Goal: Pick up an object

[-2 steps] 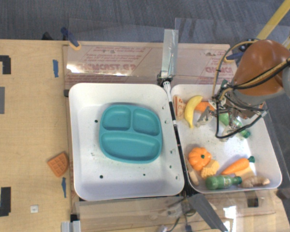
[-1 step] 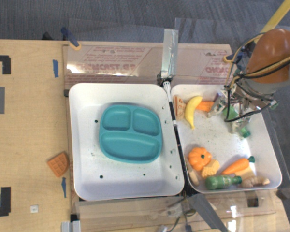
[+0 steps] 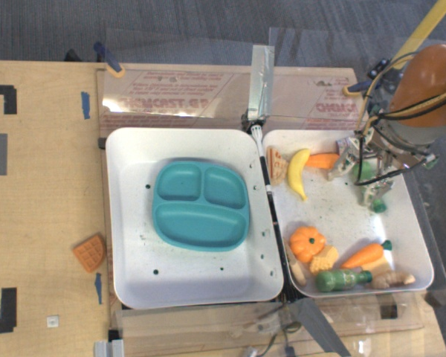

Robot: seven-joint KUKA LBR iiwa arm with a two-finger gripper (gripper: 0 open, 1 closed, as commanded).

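Two shallow white bins sit side by side on the bench. The left bin [image 3: 126, 199], in the middle of the frame, holds a teal divided plate [image 3: 201, 205] lying flat near its centre. The right bin [image 3: 420, 236] carries a scatter of toy food: along its upper edge a pizza slice [image 3: 276, 165], a banana [image 3: 299, 172] and a small orange carrot [image 3: 323, 161] lie close together; toward the lower edge a pumpkin [image 3: 308, 243] touches a yellow waffle-like piece [image 3: 325, 260], with a green bottle [image 3: 343, 279], a larger carrot [image 3: 366, 256] and a tan ginger-like piece [image 3: 392, 279] crowded beside them. The gripper [image 3: 370, 175] hangs over the upper right part of this bin, just right of the small carrot, amid wires and green bits; whether its fingers are apart or together I cannot tell, and nothing is plainly held between them. The arm's orange band [image 3: 425, 76] shows at the upper right of the frame. Out on the wooden bench, lower left, lies an orange waffle [image 3: 89, 252], well apart from the bins. A clear upright divider [image 3: 260, 84] stands behind the seam between the bins.
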